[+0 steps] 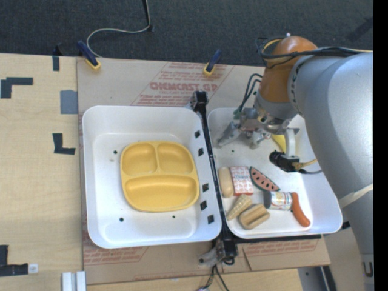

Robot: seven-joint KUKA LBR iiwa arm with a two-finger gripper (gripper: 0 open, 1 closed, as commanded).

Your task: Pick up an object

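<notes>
The gripper (239, 135) is positioned over the far part of the right-hand bin (324, 214), with its fingers (225, 137) spread apart and nothing held between them. No object has yet been picked up.

The candidate objects are grouped toward the near side of the same bin, all below the fingers as the view is framed. Nearest to the fingers, and almost directly beneath them, a pale bread roll (225, 182) is found, with its long axis running from far to near. Touching it on the right is a small red-and-white packet (242, 180), roughly square. Further right lies a watermelon slice (264, 179), set diagonally. Further from the fingers, near the bin's front wall, a corn cob (238, 207) and a hot dog bun (254, 216) lie tilted side by side, with a small bottle (279, 199) and a red sausage (301, 211) to their right.

A short descent toward the near side is judged sufficient to reach the roll or packet. Crowding is to be expected, since these items touch.

A yellow divided plate (160, 176) is seated in the left-hand bin (100, 180), well apart from the fingers.
</notes>
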